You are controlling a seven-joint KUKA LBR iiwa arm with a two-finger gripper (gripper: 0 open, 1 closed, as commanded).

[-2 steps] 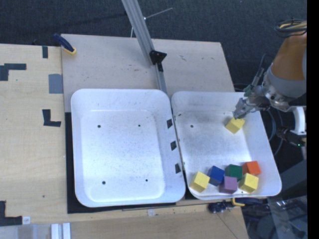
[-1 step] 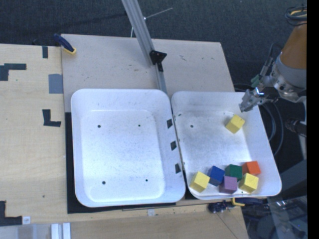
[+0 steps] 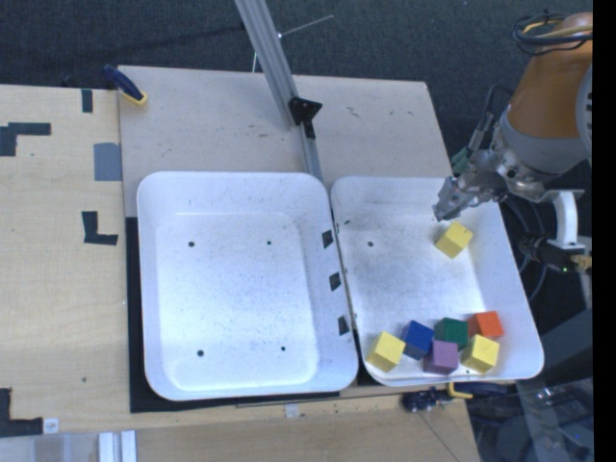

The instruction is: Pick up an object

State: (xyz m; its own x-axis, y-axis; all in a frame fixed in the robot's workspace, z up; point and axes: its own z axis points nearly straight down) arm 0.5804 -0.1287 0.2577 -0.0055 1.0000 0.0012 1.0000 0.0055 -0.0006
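While the gripper [image 3: 450, 207] hangs over the right shallow white bin [image 3: 385, 210], whether it is open or closed cannot be told; a small yellow cube [image 3: 453, 240] lies just below it, apparently ungrasped.

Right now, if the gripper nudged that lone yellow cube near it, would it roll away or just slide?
The yellow cube has flat faces and sharp edges, so it would probably slide or tip over one edge, not roll. It looks rigid and small, likely light. It lies apart from the other blocks on the smooth floor of the right bin, so a push from the gripper may send it skidding.
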